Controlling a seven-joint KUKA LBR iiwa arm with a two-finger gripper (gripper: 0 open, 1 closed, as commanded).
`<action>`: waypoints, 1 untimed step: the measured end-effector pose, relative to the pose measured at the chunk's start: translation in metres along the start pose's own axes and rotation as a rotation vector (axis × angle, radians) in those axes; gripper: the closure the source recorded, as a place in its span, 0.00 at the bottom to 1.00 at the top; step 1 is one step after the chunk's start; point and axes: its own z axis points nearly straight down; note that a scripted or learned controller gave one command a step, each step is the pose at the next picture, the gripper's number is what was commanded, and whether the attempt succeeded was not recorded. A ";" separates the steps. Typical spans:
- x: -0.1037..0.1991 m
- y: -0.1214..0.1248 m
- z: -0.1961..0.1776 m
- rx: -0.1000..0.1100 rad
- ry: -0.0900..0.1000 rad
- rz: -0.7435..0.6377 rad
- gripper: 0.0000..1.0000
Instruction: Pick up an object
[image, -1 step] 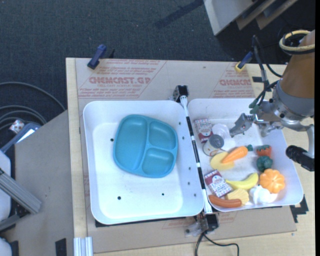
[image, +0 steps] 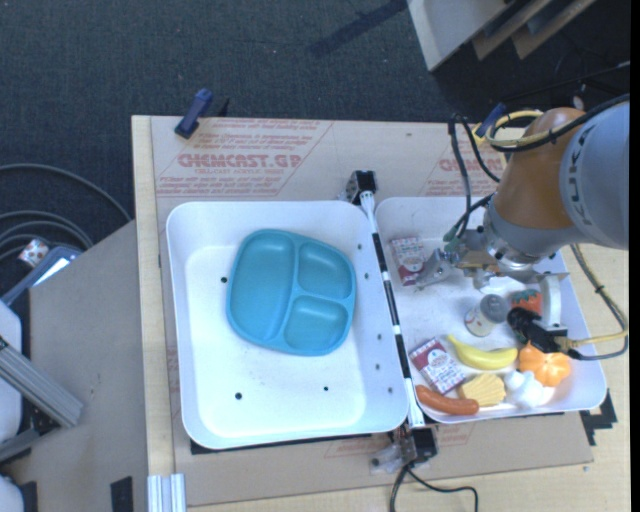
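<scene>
My gripper (image: 432, 270) hangs low over the upper left part of the right bin (image: 590, 385), at the end of the grey arm with the orange band (image: 530, 195). Its tip points left at a small red and white packet (image: 407, 257) and lies right beside it. Further down the bin lie a round silver can (image: 485, 312), a banana (image: 480, 352), a red packet (image: 438, 362), a hot dog (image: 447, 402), a yellow cracker-like piece (image: 485, 388) and an orange (image: 545, 365). Nothing shows held in the gripper.
The left bin (image: 200, 380) holds a blue divided plate (image: 293, 292). A black rail (image: 385, 300) runs between the two bins. Cables (image: 470, 150) trail from the arm over the right bin's far edge. A blue clip (image: 193, 112) lies at the board's far left corner.
</scene>
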 end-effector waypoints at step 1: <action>-0.003 0.043 0.022 -0.005 0.000 -0.002 0.00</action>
